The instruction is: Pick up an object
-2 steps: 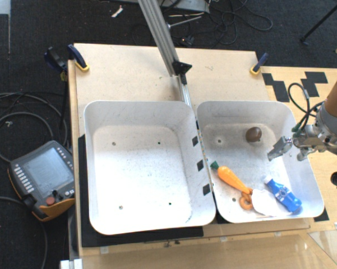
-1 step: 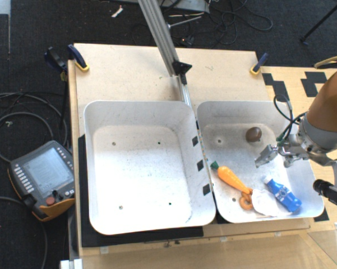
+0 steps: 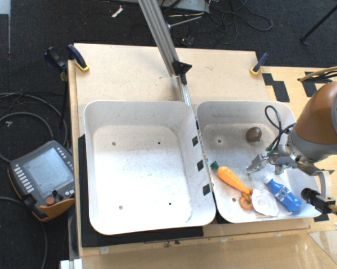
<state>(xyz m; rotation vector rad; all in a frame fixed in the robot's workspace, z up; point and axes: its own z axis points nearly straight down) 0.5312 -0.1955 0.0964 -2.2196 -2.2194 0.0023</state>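
I see no readable labels. My end effector point(image 3: 259, 162) hangs over the right bin point(image 3: 231, 112), grip unclear, near carrot point(image 3: 232, 178) and blue bottle point(image 3: 284, 195).

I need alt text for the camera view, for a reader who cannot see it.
A grey robot arm's claw hangs over the right bin, above an orange carrot, a blue bottle, a white object and a brown ball. The left bin sits beside it.
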